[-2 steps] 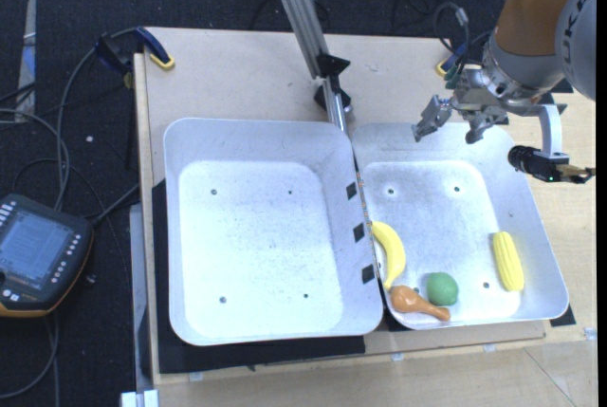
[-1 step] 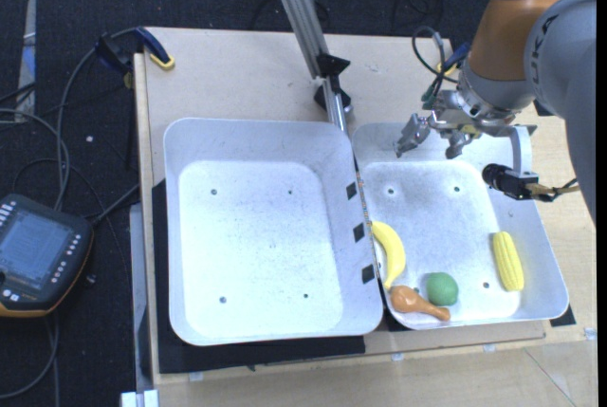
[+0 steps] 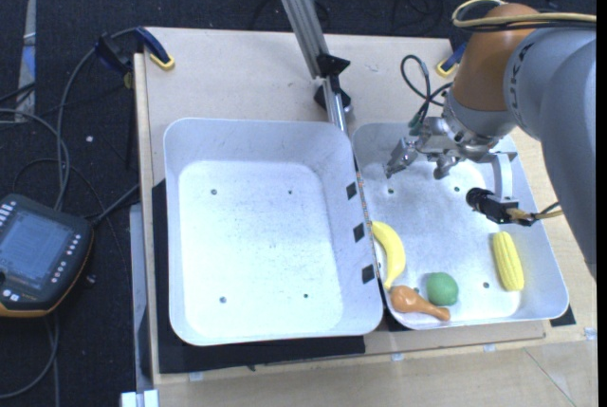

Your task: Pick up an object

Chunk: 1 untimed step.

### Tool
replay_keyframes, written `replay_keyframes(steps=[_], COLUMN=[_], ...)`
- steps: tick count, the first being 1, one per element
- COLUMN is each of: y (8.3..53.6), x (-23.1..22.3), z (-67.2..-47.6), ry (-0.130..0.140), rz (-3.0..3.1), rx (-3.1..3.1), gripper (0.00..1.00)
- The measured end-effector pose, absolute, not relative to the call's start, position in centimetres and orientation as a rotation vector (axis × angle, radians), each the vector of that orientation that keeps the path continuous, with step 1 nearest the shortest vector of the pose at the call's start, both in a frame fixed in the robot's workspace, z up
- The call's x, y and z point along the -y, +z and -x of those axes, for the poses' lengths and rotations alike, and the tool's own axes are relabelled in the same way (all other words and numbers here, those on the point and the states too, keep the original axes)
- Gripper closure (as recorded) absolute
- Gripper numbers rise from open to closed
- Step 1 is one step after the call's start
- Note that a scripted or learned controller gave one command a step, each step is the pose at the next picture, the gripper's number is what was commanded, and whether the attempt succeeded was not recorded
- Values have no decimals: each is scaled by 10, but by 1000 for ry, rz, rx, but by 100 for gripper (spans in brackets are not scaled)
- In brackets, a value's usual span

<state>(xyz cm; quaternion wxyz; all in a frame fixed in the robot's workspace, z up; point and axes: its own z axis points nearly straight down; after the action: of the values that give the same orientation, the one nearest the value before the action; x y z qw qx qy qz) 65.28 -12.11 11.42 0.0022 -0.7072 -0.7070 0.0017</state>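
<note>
Surface: pale wooden board [image 3: 237, 78] carrying two white bins, left bin [image 3: 190, 206] and right bin [image 3: 541, 291].
Tool [image 3: 417, 160]: over the far part of the right bin, fingers spread apart, gripping nothing.
Objects: banana [image 3: 390, 249] at the right bin's left wall; green ball [image 3: 440, 288] and orange drumstick [image 3: 415, 302] at its near edge; corn cob [image 3: 507, 260] toward its right side.
Room: dark floor with cables; handheld controller [image 3: 38, 249] left of the surface.

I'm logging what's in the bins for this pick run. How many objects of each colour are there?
Yellow: 2, banana and corn cob
Green: 1, round fruit
Orange: 1, drumstick-shaped toy
Total: 4, all in the right bin
</note>
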Motion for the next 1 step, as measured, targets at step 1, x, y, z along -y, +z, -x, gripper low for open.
replay_keyframes(steps=[1], y=[128], x=[121], z=[-655], ry=[-1], rz=[2222], rx=[2222], gripper=[100])
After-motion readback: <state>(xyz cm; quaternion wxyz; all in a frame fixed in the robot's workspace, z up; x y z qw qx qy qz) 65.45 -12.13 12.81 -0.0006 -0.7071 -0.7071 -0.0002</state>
